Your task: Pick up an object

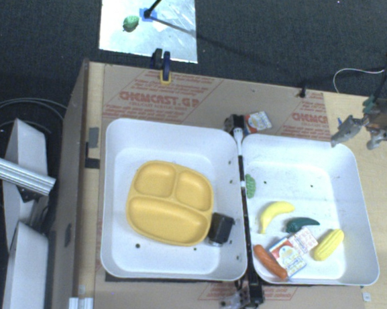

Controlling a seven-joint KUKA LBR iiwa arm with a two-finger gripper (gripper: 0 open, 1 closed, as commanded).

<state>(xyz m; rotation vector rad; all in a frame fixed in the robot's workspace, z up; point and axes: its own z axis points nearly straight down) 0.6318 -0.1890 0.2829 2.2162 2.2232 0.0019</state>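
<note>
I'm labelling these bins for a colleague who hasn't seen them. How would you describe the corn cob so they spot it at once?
Look in the right-hand white bin, at the cluster of toy food near its front. The corn cob is the rightmost piece, beside the small printed packet. Unlike the smooth curved banana, it is straight, stubby and bumpy.

The arm (386,110) enters at the upper right and is cut off by the frame edge; its gripper (357,128) is blurred, and finger position cannot be determined.

A small green item (250,186) lies against the divider between the two bins — partly hidden, identity unclear.

The carrot (270,261) is overlapped at one end by the printed carton (294,252); the carton's print is too small to read.

The dark green object (301,224) beside the banana (274,213) is too small to identify.

The black object (221,228) touches the yellow tray (169,202) — its form is indistinct.

The packet (257,121) above the bins is unreadable.
</note>
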